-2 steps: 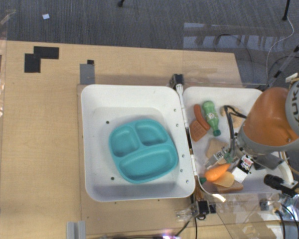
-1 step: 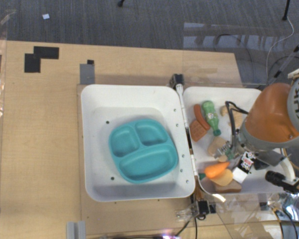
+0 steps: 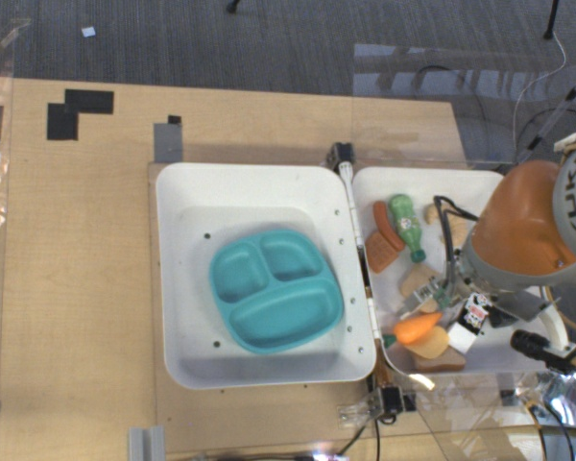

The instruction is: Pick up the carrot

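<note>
We are looking down on a pale wooden worktop [image 3: 77, 286] carrying two shallow white bins side by side. Starting at the lower edge of the frame, in the right bin [image 3: 480, 361] we are seeing the carrot [image 3: 416, 327], a smooth orange tapered piece lying roughly level with its point toward the left, in the bin's lower left part. It is resting against a tan, bread-like wedge [image 3: 434, 347] just below and right of it. The end effector [image 3: 448, 296] is hanging just above and right of the carrot, near it; we cannot tell whether its fingers are spread or closed, and nothing is showing clearly between them. A small white tag with black marks [image 3: 475, 313] is sitting beside it. The arm's rounded orange band [image 3: 523, 221] is covering the bin's right part.

Moving up the frame, a beige blocky piece [image 3: 418, 279] is lying mid-bin, then a ridged reddish-brown piece [image 3: 384, 251], a hot-dog shape [image 3: 386, 221] and a glossy green bottle-like item [image 3: 406, 221] slanting down to the right.

In the left bin [image 3: 187, 200] a matte teal plate [image 3: 276, 289] with three compartments is lying slightly turned. Black tape patches [image 3: 77, 110] are marking the worktop's upper left, with grey carpet [image 3: 269, 27] beyond.
</note>
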